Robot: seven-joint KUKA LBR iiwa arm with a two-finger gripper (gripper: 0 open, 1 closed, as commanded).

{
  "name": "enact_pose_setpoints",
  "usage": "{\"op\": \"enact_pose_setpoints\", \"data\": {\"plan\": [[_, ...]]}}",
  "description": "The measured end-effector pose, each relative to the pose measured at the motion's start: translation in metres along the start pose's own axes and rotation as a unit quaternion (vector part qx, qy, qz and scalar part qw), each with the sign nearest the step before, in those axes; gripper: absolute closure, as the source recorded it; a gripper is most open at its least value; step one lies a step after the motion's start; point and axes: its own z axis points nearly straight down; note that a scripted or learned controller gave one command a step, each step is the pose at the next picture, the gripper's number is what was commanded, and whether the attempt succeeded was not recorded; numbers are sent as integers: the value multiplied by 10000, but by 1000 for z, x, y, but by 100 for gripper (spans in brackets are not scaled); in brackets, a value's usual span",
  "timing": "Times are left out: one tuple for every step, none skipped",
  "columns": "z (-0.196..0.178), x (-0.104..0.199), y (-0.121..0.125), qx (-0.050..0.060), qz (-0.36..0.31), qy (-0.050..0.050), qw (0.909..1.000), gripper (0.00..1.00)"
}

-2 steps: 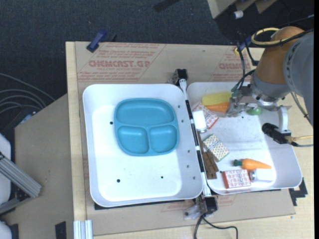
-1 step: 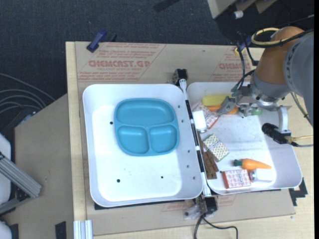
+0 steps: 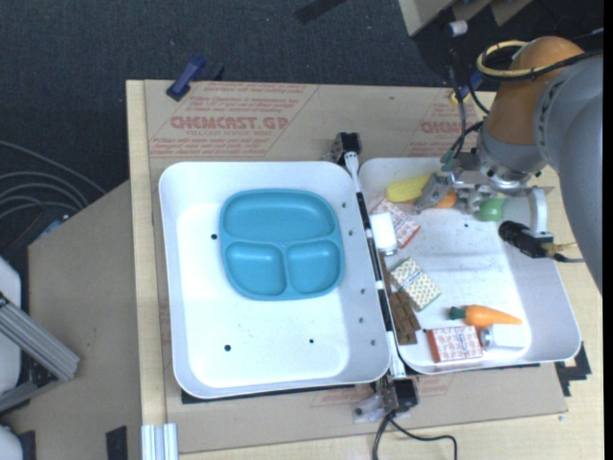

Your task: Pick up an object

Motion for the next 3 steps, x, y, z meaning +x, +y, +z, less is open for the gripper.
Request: {"op": "enact_pose_setpoints", "data": {"plan": [[-1,-13,1,-2,-12,36,10000,0],[-10,-17,-1,26,-12,-5,10000,100],[-10,-16,0,14,-13,0,10000,0]]}}
